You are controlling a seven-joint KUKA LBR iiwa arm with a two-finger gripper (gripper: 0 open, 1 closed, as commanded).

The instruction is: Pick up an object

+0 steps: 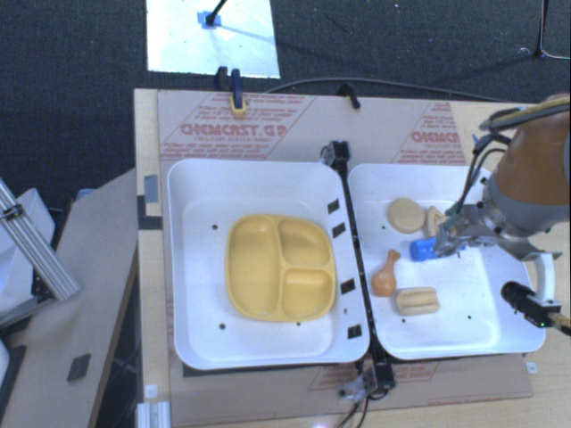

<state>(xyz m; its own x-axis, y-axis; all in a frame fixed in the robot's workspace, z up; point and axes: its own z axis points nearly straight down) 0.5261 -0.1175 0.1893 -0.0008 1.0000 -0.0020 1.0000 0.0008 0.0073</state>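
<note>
Lab: robot arm (535, 163), binned bench (152, 230)

The bench (294, 119) bore two white bins: left bin (192, 185), right bin (464, 337), touching mid-bench.

Arm reaching in at the right of the frame
The grey arm (526, 194), orange-banded above its wrist, angles down and left; its gripper (449, 234) sits low at centre right.
</note>
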